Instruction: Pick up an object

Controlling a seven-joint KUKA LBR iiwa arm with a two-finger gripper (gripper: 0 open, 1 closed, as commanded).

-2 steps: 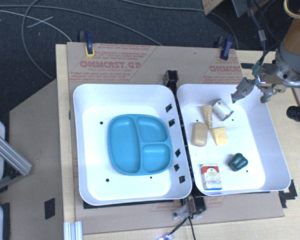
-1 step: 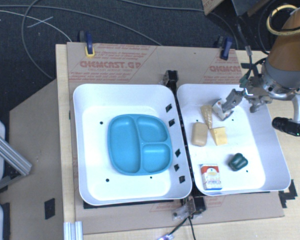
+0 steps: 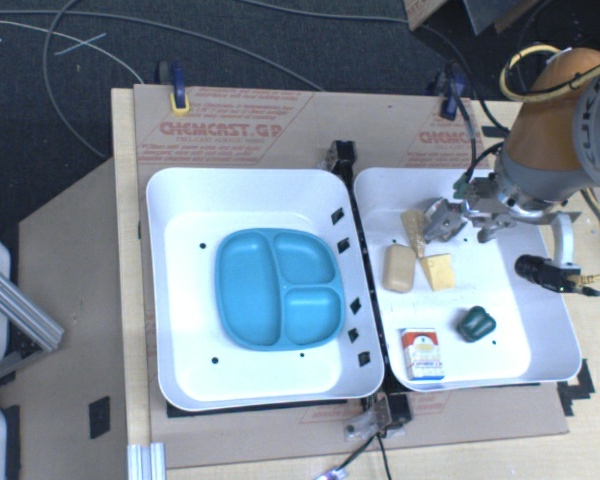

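My gripper (image 3: 464, 225) hangs over the back of the right bin (image 3: 540, 343), open, with nothing between its fingers. Just left of it lies a narrow tan piece (image 3: 412, 227). In front of that piece sit a rounded tan bread-like lump (image 3: 399, 268) and a yellow wedge (image 3: 439, 271). Nearer the front of the bin are a dark green object (image 3: 475, 323) and a small red-and-white box (image 3: 422, 354).
The left bin (image 3: 180, 208) holds a blue divided plate (image 3: 279, 288). A raised divider with black clips (image 3: 352, 258) separates the two bins. The grey arm with its orange band (image 3: 555, 108) reaches in from the upper right.
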